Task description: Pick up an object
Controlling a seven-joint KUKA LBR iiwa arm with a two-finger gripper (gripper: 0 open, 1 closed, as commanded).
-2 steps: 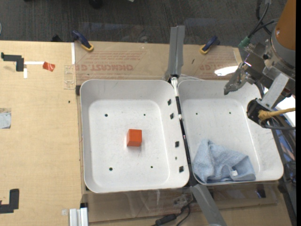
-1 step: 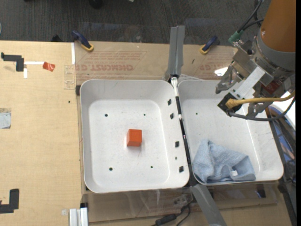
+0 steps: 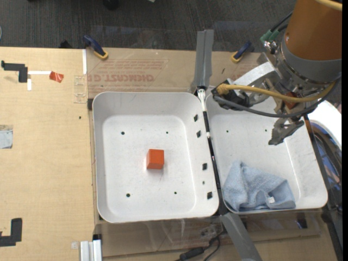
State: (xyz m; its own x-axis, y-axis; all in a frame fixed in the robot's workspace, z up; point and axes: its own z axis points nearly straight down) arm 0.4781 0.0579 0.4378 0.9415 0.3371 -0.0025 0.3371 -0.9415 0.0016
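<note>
**Claw over the right bin, cube in the left**

Claw (image 3: pixel 284 130) hangs above the right bin (image 3: pixel 255 145) near its far right side; whether it grips anything cannot be told. An orange-red cube (image 3: pixel 155 159), small and matte, sits mid-floor in the left bin (image 3: pixel 109 145).

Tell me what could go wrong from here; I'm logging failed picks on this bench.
The gripper hangs over bare floor of the right bin, apart from the blue cloth; a straight descent would likely grasp nothing. The cloth is limp and bunched against the bin's near wall, so it may slip. The yellow cable could snag.
</note>
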